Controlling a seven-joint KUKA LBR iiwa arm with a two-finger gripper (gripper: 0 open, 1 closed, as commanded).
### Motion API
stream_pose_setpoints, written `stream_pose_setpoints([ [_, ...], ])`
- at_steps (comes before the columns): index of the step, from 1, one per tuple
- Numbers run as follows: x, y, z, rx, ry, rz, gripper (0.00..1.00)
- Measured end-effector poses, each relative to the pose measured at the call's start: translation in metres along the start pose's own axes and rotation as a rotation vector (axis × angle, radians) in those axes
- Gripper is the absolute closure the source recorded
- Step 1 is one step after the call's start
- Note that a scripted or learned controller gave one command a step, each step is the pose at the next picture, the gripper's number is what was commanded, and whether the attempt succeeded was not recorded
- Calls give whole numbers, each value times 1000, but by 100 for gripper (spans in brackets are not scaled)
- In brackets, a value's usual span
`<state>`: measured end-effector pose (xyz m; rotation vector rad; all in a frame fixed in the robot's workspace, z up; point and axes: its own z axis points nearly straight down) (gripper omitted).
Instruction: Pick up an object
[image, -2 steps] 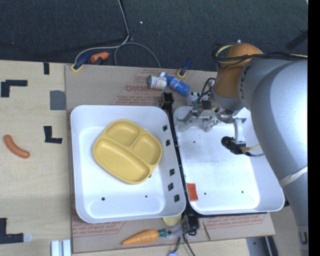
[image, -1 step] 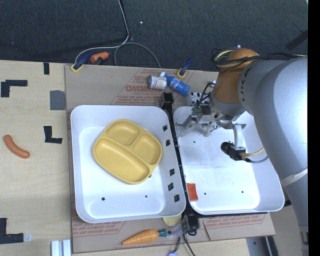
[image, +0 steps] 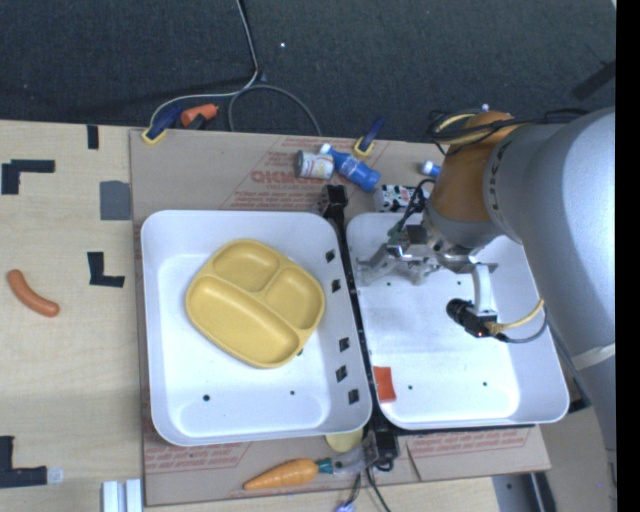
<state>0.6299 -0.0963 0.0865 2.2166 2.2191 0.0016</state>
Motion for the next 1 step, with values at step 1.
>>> stream_pose_setpoints([
  [1, 2, 40, 2, 3, 2, -1, 0],
])
